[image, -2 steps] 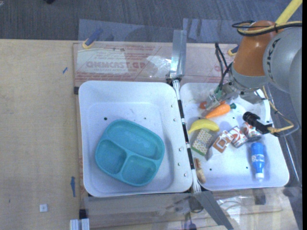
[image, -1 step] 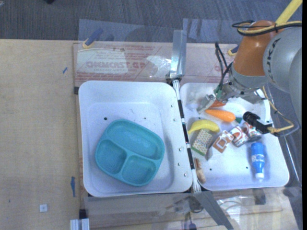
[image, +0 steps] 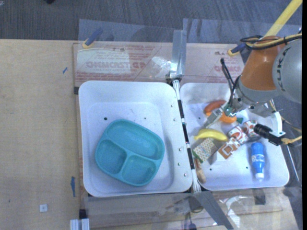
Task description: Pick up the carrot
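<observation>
Teal tray (image: 129, 151), banana (image: 210, 135), blue bottle (image: 257, 159)

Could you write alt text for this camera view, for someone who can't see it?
A grey robot arm's gripper hovers at an orange carrot in the right bin, near a banana and a blue bottle. The left bin holds a teal divided plate.

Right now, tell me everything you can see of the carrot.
The carrot is a small orange piece, smooth and slightly glossy like a plastic toy, lying on its side in the right bin, near that bin's far left part. Its rounded left end and upper side show; its right end runs under the gripper, which sits right at it and covers part of it. Whether the jaws actually close on it cannot be told. The banana lies just nearer the camera, apart from it.
</observation>
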Robot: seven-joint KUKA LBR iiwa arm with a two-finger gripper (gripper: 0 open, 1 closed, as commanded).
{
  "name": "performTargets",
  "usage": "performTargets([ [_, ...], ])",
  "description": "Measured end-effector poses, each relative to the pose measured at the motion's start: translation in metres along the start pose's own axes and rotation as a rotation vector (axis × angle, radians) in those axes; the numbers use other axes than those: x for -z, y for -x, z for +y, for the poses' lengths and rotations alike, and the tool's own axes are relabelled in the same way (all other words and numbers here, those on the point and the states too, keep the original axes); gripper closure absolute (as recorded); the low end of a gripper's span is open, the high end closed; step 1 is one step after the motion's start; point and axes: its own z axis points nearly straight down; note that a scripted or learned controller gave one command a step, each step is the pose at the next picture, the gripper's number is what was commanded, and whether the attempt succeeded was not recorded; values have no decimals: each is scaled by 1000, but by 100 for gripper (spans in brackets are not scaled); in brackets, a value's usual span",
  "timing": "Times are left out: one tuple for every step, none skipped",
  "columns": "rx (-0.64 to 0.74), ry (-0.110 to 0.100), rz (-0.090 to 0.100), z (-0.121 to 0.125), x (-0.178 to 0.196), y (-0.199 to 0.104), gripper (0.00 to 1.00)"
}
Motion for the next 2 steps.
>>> performTargets([
  [-2, 6, -1, 1, 12, 1, 100],
  [-431, -1, 0, 27, 98, -36, 100],
])
